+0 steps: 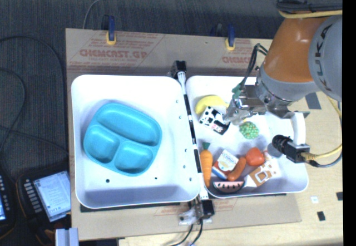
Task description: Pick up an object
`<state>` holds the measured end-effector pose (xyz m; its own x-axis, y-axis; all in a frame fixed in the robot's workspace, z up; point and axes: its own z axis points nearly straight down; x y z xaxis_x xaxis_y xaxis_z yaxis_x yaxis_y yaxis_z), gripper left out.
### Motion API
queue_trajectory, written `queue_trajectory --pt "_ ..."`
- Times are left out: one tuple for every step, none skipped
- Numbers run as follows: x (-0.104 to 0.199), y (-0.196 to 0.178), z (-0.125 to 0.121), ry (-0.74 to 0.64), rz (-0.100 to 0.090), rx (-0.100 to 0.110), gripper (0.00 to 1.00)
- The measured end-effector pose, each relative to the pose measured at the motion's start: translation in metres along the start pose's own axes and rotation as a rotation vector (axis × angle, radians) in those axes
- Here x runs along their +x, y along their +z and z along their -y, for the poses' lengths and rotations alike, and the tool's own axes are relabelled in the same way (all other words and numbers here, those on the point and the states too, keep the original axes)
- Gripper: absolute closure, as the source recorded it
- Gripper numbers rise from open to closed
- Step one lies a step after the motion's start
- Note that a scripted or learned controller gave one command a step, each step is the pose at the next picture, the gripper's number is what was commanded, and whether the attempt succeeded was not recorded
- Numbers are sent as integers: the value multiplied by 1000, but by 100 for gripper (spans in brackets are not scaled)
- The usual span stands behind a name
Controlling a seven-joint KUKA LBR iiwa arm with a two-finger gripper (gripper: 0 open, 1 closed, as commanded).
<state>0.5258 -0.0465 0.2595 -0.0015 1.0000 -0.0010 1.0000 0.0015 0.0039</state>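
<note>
- Reach step: the hand (232, 110) hangs low in the right bin (289, 186), just beside the black-and-white block (210, 118); its grip state I cannot tell.
- Next move calls for settling squarely over 1 object before lifting.

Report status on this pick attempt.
Tool low in right bin, over black-and-white item beside banana. Nothing seen held. Green ball, carrot crowd nearby.
</note>
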Motion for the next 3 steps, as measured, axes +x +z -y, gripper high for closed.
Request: queue_trajectory --pt "0 1 1 0 1 2 0" --pt "-55 129 2 3 0 8 0" --pt "-60 171 39 4 5 -10 0"
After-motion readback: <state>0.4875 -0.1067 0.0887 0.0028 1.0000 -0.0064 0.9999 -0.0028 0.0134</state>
